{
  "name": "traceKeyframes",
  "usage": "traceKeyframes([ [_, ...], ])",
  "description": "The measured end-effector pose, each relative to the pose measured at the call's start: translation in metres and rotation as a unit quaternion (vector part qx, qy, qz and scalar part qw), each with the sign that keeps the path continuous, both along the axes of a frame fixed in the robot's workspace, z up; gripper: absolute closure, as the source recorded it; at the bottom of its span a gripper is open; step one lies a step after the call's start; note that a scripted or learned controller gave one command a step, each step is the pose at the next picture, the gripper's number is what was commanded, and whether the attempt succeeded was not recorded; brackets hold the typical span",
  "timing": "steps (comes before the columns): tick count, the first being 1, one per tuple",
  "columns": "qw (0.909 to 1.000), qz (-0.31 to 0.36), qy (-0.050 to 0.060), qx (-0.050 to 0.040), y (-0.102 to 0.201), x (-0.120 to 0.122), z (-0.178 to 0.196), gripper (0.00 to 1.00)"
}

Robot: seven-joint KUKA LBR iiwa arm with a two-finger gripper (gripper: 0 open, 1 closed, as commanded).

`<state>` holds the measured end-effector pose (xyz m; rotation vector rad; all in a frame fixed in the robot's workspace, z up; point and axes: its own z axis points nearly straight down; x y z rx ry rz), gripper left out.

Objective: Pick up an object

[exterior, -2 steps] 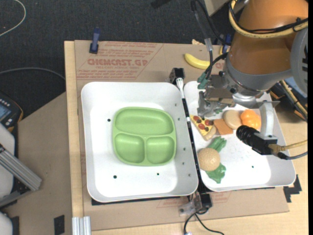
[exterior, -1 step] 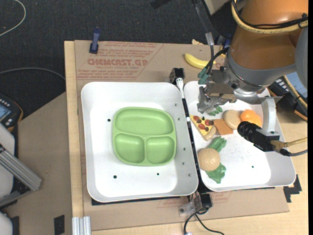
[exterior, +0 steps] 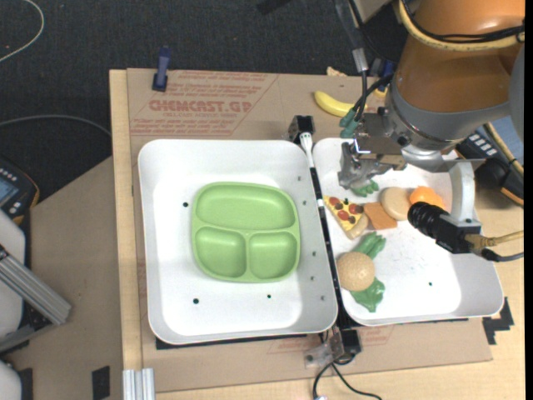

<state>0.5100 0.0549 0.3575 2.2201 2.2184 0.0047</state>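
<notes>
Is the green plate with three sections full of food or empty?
Empty. The green plate lies in the left bin, and all three sections show bare green. The toy pizza slice and other food are in the right bin.

Two white bins side by side on a brown board. Left bin [exterior: 158, 223]: green three-compartment tray [exterior: 246, 229] at centre. Right bin [exterior: 466, 298]: pizza slice [exterior: 346, 215] near its left wall, round bun [exterior: 356, 270] toward the near-left corner, green leafy pieces [exterior: 371, 294] touching it, an orange piece [exterior: 426, 196]. Gripper [exterior: 356, 177] low over the bin's far-left corner. Banana [exterior: 333, 102] lies beyond the far edge.
</notes>
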Motion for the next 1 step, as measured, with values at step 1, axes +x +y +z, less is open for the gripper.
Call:
traceKeyframes([
  [1, 1.0, 0.0, -0.009, 0.0015, -0.01, -0.015, 0.1542, 1.0],
])
